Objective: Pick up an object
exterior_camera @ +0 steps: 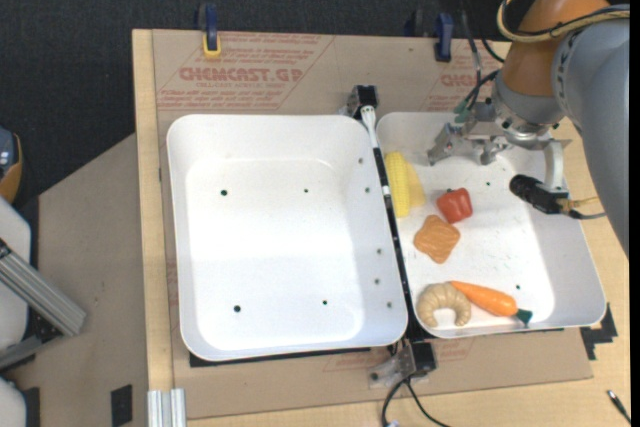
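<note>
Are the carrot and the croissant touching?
Touching. The camera view shows the carrot with its pale end lying against the top of the croissant, no white bin floor between them.

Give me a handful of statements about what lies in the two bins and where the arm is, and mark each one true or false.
1. The corn cob lies in the right bin, near the wall between the bins. True.
2. The carrot lies in the left bin. False: it is in the right bin, beside the croissant.
3. The gripper hangs above the far end of the right bin. True.
4. The red pepper is held between the fingers. False: it lies on the bin floor, apart from the gripper.
</note>
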Controlling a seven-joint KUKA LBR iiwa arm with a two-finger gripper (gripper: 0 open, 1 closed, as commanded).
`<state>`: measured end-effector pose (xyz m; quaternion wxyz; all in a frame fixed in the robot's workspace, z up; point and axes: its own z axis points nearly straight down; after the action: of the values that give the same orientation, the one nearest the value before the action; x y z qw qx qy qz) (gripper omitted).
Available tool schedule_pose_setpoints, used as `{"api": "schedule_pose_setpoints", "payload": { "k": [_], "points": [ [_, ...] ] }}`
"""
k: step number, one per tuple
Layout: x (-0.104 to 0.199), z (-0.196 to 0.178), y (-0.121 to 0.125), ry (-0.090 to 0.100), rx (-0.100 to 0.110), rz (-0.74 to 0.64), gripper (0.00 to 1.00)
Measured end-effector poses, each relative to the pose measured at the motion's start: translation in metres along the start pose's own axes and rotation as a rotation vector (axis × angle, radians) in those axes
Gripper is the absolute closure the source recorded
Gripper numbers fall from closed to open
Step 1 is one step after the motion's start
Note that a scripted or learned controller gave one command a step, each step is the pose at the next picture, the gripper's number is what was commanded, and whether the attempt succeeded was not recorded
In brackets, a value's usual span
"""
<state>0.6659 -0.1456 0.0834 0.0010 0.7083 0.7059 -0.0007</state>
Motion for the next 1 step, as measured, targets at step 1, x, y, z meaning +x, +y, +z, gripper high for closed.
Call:
{"api": "schedule_pose_setpoints", "payload": {
  "k": [1],
  "points": [
    [-0.0295, -0.0015, -0.0398, 0.002, 0.005, 0.000, 0.00]
  ]
}}
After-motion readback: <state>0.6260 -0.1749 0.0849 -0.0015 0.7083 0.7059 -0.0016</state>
